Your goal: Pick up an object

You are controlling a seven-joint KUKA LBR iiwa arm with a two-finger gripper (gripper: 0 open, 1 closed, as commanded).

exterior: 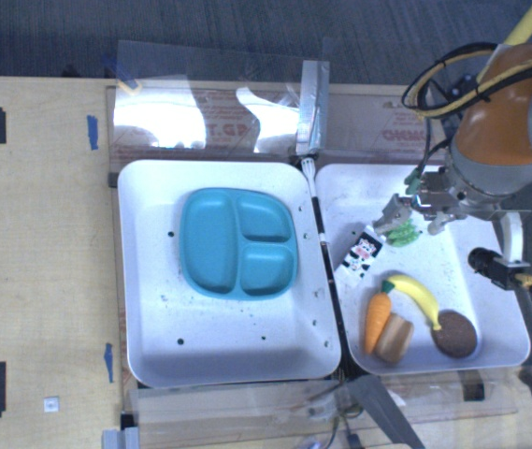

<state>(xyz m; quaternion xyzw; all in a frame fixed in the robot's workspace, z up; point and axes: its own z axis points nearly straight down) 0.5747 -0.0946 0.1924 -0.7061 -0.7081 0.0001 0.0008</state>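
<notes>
My gripper hangs over the upper middle of the right bin, reaching in from the right. A small green object sits right at its tip; I cannot make out whether it is gripped or lying on the bin floor. To the lower left lies a black-and-white patterned item. Nearer the front of the bin are a yellow banana, an orange carrot, a tan cylinder and a brown round object.
The left bin holds a blue divided plate. A metal divider and a clear plastic sheet stand behind the bins. Cables loop above the orange-banded wrist. Bare wooden bench lies to the left.
</notes>
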